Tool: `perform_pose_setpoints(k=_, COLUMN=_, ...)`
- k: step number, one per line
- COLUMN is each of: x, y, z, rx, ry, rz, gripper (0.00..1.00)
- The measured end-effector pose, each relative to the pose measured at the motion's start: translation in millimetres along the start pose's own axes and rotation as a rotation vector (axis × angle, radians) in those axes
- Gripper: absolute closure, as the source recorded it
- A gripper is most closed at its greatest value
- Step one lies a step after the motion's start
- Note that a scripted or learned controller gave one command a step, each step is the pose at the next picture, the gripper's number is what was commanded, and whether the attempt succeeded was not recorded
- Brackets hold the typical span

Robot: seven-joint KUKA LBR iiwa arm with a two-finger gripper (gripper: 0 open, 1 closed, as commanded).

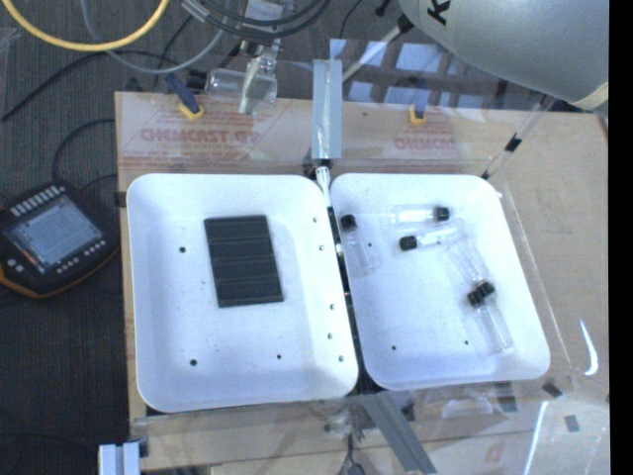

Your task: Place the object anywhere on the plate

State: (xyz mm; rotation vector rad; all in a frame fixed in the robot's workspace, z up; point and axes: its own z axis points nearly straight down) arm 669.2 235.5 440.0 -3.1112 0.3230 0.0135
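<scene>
Four clear vials with black caps lie in the right bin (pixel 514 334), all on their sides. One vial (pixel 421 213) lies near the far wall, its cap pointing right. Just below it a second vial (pixel 427 237) lies nearly parallel, cap to the left, and a further clear tube seems to slant down from its right end, though its outline is faint. A third vial (pixel 355 238) rests close to the bin's left wall, cap toward the far side. The fourth vial (pixel 488 314) sits toward the right side, tilted, with its cap at its upper end and its clear body running down toward the near right corner. The four are apart from each other, none stacked.

The plate (pixel 243 259), a dark ribbed rectangle, lies flat in the middle of the left bin (pixel 158 364), slightly turned, with nothing on it. It is well apart from every vial, the two bins' touching walls lying between.

The arm (pixel 504 18) fills the upper right corner as a large grey curved housing, high above the bench. The gripper's state cannot be told from here.

Beyond the bins a metal post (pixel 326 112) stands at the seam between them. A handheld control pendant (pixel 49 237) lies on the floor to the left, and a yellow cable (pixel 74 36) loops at the upper left.
</scene>
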Motion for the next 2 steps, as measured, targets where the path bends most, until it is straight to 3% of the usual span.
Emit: perform_pose_setpoints(k=2, x=1.7, y=-1.5, z=-14.4, rx=0.013, ry=-0.01, rz=0.009, gripper=1.0)
